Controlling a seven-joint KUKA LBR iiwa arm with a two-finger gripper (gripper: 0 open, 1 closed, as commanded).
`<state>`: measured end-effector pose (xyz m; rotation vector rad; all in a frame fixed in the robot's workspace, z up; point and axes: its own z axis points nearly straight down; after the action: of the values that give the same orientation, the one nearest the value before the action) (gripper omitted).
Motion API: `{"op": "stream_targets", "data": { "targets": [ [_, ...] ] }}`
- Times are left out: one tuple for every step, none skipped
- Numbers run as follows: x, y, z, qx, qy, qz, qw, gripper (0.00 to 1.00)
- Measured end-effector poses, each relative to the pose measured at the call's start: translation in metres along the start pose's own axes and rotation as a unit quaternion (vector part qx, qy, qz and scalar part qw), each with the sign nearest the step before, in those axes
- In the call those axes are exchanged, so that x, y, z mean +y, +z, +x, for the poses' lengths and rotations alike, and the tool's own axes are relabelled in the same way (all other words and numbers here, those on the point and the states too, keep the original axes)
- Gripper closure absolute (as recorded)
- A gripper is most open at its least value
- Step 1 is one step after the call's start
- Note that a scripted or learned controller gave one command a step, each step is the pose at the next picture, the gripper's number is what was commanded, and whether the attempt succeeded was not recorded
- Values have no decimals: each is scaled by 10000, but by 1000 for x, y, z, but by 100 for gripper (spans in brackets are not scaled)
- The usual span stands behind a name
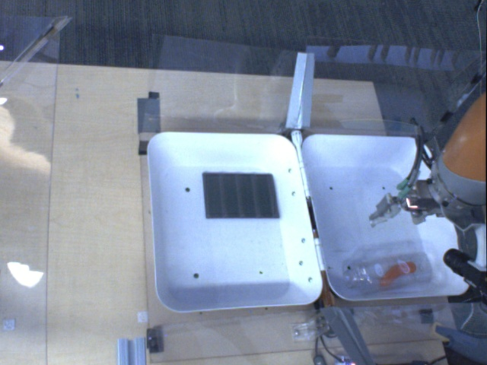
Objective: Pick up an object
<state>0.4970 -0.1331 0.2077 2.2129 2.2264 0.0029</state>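
Two white bins sit on the bench, and my pincer [384,210] hangs over the right bin [342,162], its opening hard to tell, above a clear bottle [384,272] near the front edge.

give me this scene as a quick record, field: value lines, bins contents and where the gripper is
left bin: holds a dark ribbed rectangular pad, lying flat near its middle
right bin: holds a clear plastic item with an orange part, near the front edge
gripper: over the right bin, above and apart from the clear item
arm: reaches in from the right, orange band visible
held object: none visible
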Motion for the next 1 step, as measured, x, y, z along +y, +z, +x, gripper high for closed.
{"op": "stream_targets", "data": {
  "targets": [
    [37, 45, -72, -3, 135, 1, 9999, 0]
  ]
}}
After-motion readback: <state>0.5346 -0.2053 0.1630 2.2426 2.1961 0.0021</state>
